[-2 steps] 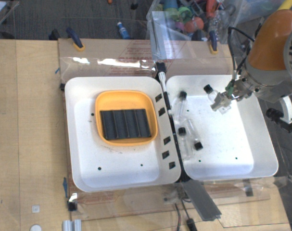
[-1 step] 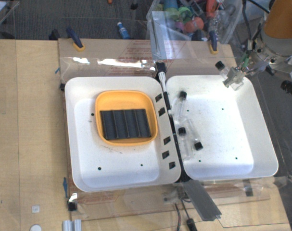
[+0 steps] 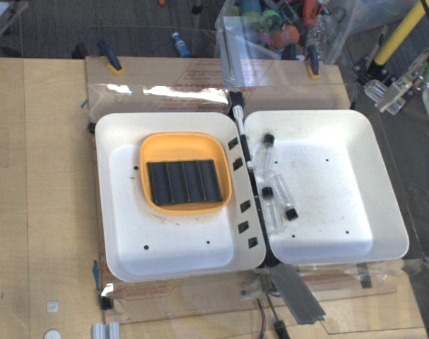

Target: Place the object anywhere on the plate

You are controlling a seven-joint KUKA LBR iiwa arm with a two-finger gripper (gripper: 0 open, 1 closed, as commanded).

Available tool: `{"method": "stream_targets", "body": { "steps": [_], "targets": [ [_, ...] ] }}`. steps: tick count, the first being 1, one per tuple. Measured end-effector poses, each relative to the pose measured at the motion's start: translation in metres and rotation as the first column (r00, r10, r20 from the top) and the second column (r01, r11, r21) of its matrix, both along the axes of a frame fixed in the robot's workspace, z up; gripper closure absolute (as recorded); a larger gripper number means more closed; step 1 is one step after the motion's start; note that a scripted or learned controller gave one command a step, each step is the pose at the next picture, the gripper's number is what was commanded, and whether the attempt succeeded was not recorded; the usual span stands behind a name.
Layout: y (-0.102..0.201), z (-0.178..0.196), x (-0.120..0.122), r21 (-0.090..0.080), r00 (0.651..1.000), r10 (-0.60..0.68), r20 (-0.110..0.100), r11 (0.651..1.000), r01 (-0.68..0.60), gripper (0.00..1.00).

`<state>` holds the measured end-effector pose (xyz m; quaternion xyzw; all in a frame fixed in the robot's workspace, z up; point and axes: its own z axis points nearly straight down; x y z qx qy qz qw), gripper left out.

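Two shallow white bins (image 3: 320,249) sit on the desk. In the left one, the orange rounded-square plate (image 3: 184,144) already carries the dark ribbed rectangular block (image 3: 184,182), centre-left of the frame. The placing seems done; about the hand I cannot tell its state.

A ridged block (image 3: 184,182) lies on the plate (image 3: 152,151) in the left bin (image 3: 122,249).

Two white bins (image 3: 320,242), one orange plate (image 3: 186,144), one dark ridged block (image 3: 184,182), three clear black-capped tubes (image 3: 280,200)
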<state>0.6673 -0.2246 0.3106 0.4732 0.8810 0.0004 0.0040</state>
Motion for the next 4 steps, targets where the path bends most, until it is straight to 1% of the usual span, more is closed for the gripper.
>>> {"method": "stream_targets", "body": {
  "steps": [1,2,3,4],
  "targets": [
    [0.005,0.127,0.001,-0.002,0.967,0.255,0.001,0.967,-0.255,1.00],
    [0.002,0.126,-0.006,0.002,0.990,0.144,-0.004,0.990,-0.144,1.00],
    [0.003,0.127,-0.010,0.001,0.855,0.518,-0.004,0.855,-0.518,1.00],
    [0.002,0.126,-0.007,0.000,0.864,0.503,-0.001,0.864,-0.503,1.00]
  ]
}}
